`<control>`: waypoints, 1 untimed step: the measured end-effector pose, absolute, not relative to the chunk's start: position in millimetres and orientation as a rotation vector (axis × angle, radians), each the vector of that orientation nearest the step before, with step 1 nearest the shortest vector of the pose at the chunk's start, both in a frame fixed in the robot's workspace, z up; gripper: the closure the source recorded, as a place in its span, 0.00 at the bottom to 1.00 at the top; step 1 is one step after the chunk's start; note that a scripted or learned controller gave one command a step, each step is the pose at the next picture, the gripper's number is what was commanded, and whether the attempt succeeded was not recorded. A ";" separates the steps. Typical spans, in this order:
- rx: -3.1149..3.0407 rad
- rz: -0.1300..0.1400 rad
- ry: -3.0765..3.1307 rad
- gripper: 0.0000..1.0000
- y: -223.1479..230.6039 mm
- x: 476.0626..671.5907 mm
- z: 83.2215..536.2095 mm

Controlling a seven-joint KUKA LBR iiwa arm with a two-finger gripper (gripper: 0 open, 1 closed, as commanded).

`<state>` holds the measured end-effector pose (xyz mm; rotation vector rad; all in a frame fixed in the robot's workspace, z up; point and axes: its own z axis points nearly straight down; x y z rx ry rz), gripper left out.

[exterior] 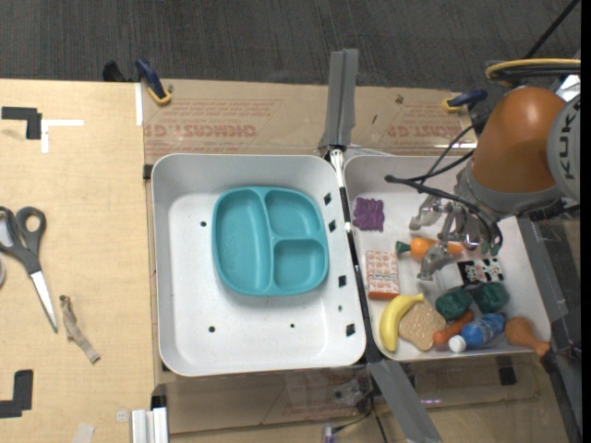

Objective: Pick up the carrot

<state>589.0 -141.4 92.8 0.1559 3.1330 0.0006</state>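
Note:
The carrot (418, 245) is a small orange piece with a green top pointing left, lying in the right bin (526, 247) near its middle. My gripper (430, 240) hangs right over it, reaching in from the right under the orange wrist band. Its two silver fingers (426, 216) stand apart, one just behind the carrot and one just in front of it. The carrot lies on the bin floor between them, and they look open rather than closed on it.
Around the carrot lie purple grapes (369, 213), a pink snack box (381, 273), a banana (397, 319), a bread slice (422, 326), green vegetables (473, 299) and a blue bottle (480, 330). The left bin (185, 275) holds a teal divided plate (272, 241). Scissors (28, 247) lie at far left.

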 end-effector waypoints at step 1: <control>0.048 -0.001 3.136 0.00 -144.4 589.7 93.4</control>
